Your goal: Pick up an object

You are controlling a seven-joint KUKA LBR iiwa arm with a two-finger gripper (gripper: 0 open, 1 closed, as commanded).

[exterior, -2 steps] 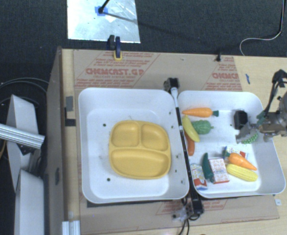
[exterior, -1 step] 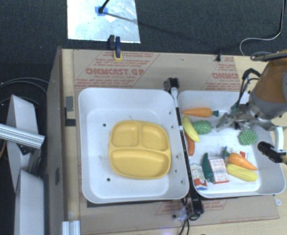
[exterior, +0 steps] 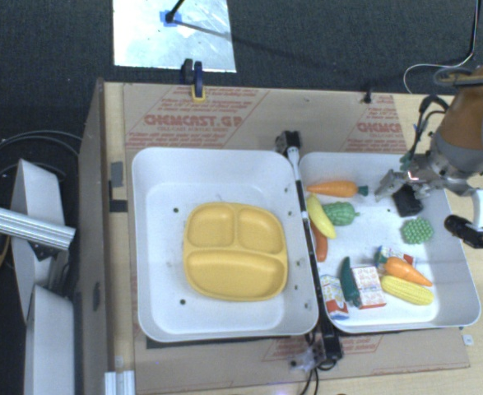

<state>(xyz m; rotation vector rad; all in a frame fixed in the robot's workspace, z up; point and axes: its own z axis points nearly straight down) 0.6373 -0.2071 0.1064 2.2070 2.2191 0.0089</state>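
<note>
Looking down at a slant, the camera view showed two white bins side by side: the left bin (exterior: 155, 220) held a yellow divided plate (exterior: 234, 249), and the right bin (exterior: 463, 303) held a scatter of toy food. The gripper (exterior: 406, 189) hung over the upper right part of that bin, and whether it was open or closed could not be told, as it was dark and small against the arm; nothing could be seen held in it. Nearest to it lay a green, knobbly, ball-like toy (exterior: 417, 230), just below and apart from the other pieces. Farther left were a carrot (exterior: 333, 189), a banana (exterior: 320, 217) touching a broccoli piece (exterior: 339, 214), and lower down an ear of corn (exterior: 404, 289) beside a second carrot (exterior: 407, 270). The green ball was probably light, hollow plastic, stiff but apt to roll; a hold across its middle from straight above would suit it best.
</note>
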